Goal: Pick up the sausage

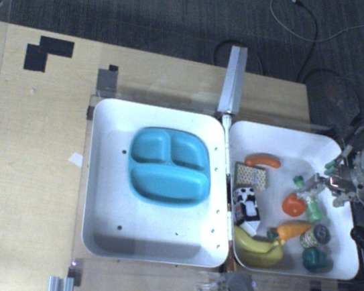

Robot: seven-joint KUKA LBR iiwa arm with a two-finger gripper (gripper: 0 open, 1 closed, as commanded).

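Sausage (262, 161) lying at the far side of the right bin (285, 138), just above a patterned packet (250, 178), gripper (325, 185) hovering well to its right, its opening impossible to tell, holding nothing visible.

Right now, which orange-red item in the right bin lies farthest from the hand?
The long orange-red sausage, at the bin's far-left; the round tomato and carrot sit closer.

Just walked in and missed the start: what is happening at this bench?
The arm's gripper hovers over the right bin, among its toy food, reaching in from the right. The sausage it is meant to pick up lies untouched near that bin's back left. A blue divided plate sits in the left bin.
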